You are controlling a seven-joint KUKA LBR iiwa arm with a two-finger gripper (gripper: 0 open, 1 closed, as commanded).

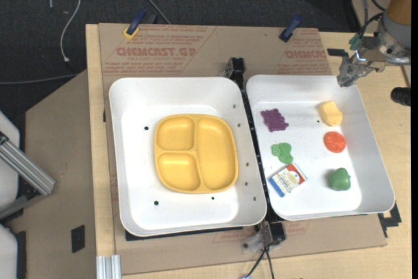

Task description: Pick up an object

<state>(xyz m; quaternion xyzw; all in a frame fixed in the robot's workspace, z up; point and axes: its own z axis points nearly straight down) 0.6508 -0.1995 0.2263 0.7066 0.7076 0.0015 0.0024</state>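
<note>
The right bin [372, 160] holds a yellow block [331, 113], a red round piece [334, 142], a green pepper-like piece [339, 179], a purple grape bunch [275, 119], a small green leafy piece [283, 152] and a small printed carton [287, 180]. My gripper [348, 74] hangs over the bin's far right corner, above and right of the yellow block. Nothing shows between its fingers.
The left bin [130, 108] holds a yellow three-compartment plate [196, 153]. Both bins rest on a cardboard sheet [196, 42] held by blue clamps [135, 23]. Cables and boxes lie beyond the bench at the top right.
</note>
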